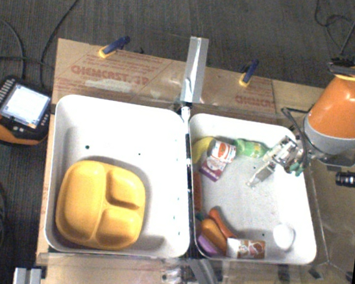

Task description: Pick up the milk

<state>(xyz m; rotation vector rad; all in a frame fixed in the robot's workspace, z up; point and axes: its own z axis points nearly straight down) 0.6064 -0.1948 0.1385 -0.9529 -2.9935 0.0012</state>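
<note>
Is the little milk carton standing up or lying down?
Lying down. The milk carton rests on its side along the near wall of the right bin, its length stretched sideways, beside the orange carrot.

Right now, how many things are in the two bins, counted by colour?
Yellow: 2, the divided tray and a banana
Green: 1, a bottle
Red and white: 2, a can and the milk carton
Orange: 2, carrots
Purple: 2
White: 1, a round cup
Total: 10
</note>
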